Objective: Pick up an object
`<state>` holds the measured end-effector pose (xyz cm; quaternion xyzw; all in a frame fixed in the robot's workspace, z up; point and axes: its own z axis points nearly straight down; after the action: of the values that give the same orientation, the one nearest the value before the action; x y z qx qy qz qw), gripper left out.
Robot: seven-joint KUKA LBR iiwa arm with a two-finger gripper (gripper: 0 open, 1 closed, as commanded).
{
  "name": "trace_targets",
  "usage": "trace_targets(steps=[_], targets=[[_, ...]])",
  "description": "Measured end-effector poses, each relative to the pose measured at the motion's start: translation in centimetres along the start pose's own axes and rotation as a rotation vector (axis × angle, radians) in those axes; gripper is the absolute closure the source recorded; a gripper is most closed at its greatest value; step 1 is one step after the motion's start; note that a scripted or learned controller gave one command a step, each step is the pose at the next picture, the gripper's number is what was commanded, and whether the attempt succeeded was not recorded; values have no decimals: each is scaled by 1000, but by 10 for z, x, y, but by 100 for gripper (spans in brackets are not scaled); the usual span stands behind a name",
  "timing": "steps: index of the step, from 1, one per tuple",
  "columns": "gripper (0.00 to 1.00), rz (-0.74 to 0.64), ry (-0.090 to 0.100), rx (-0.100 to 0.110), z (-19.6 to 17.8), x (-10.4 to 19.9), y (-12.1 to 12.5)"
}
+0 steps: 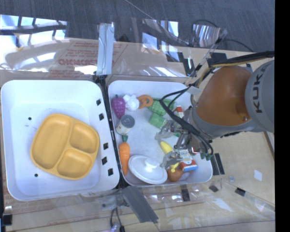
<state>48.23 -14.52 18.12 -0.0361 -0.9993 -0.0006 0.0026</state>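
Gripper (176,154): low in the right bin (193,88), lower right of frame; cannot tell its state.
Toys: carrot (124,154), white bowl (147,170), grapes (118,105) beside it.
Left bin (19,95): yellow tray (64,145).

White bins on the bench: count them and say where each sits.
2. The left bin holds a yellow divided plate. The right bin beside it holds the small toys, with the gripper over it.
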Motion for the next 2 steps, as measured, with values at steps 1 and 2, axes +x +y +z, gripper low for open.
trace_targets(steps=[1,2], targets=[[0,-95,-31,7,82,-37,-7],[0,-184,-10,1,87,-125,7]])
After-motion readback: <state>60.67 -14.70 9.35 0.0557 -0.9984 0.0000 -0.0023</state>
